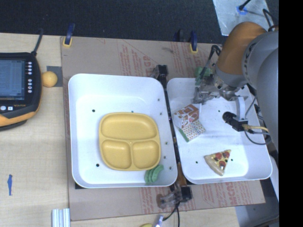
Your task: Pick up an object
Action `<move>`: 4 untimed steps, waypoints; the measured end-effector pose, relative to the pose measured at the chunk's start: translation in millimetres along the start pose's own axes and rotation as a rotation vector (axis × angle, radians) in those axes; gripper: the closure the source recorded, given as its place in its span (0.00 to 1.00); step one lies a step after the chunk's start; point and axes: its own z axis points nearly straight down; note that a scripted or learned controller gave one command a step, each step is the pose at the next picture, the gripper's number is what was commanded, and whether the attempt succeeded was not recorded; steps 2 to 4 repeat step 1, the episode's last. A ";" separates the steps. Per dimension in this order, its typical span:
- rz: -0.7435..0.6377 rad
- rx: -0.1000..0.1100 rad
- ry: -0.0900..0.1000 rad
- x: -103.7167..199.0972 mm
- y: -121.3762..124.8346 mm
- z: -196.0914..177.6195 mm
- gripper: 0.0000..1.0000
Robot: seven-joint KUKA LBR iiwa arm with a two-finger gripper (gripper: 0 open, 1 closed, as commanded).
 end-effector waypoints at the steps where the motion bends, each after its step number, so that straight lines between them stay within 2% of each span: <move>1: -0.001 0.001 0.000 2.2 -0.1 0.1 0.00; 4: -0.001 0.001 0.000 2.2 -0.1 0.1 0.00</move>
